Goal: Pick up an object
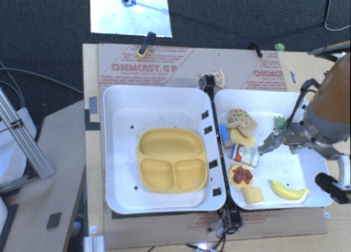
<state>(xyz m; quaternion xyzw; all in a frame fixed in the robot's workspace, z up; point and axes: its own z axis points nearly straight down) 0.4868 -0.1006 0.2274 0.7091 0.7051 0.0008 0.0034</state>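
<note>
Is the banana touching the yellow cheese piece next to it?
Apart. The camera view shows a strip of white bin floor between the banana and the cheese piece in the right bin.

The arm [329, 108] presents a rounded, bulbous housing with an orange-brown band covering its upper portion and a grey section beneath it at the wrist. Below the grey section sits a paler grey metal flange and mounting assembly of blocky, angular form. A thin black cable [300, 104] loops out from the housing's left side in a curved arc and runs down toward the tool end. The gripper [270, 144] is dark grey metal, narrow and tapering to a pointed end; finer detail there is too small to make out. A separate black, rounded fitting [330, 185] projects from the lower part of the assembly. No legible markings or screws are discernible.
</note>
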